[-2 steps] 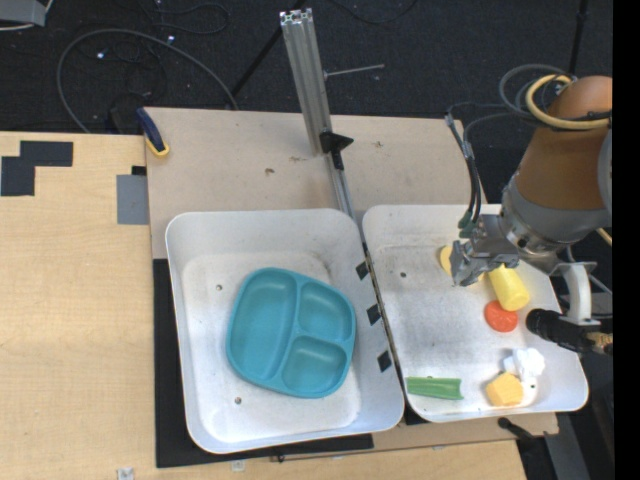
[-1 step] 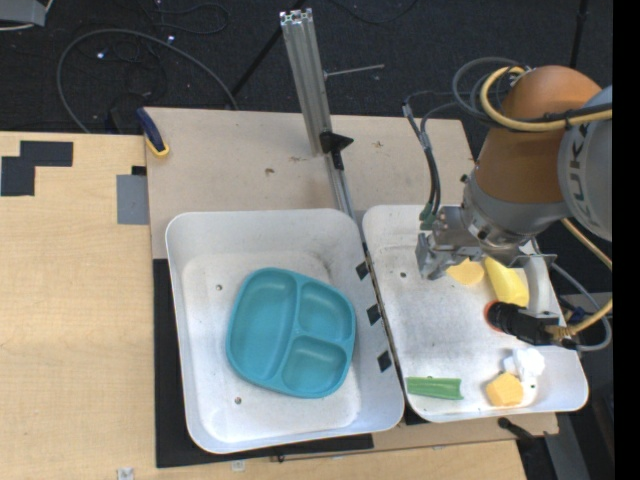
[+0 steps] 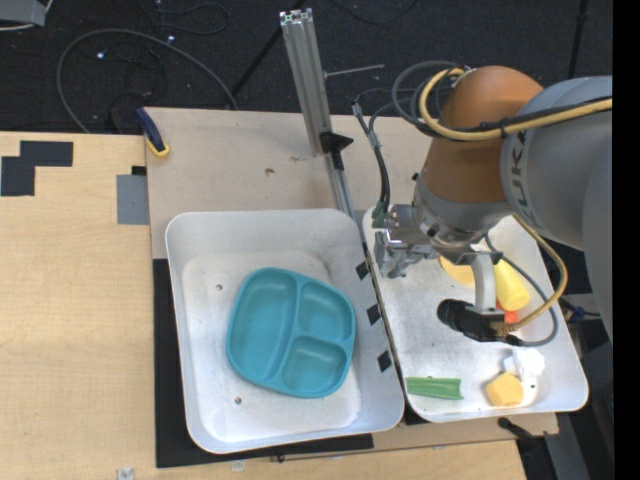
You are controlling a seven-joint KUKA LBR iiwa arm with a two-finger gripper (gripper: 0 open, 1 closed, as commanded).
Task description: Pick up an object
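My gripper (image 3: 398, 256) hangs over the upper left part of the right bin (image 3: 420, 318), close to the wall between the two bins. Nothing shows beneath it but bare bin floor. A yellow bottle-like thing with an orange tip (image 3: 511, 288) lies to its right. A flat green piece (image 3: 433, 388) and a yellow-orange block (image 3: 505, 390) lie near the bin's front edge. A small white thing (image 3: 527, 362) sits just above the block. A pale yellow thing (image 3: 459, 270) is partly hidden behind the wrist.
The left bin (image 3: 200, 268) holds a teal divided plate (image 3: 291, 331). An upright aluminium post (image 3: 306, 78) stands behind the bins. The bulky grey and orange arm (image 3: 480, 138) covers the right bin's back part.
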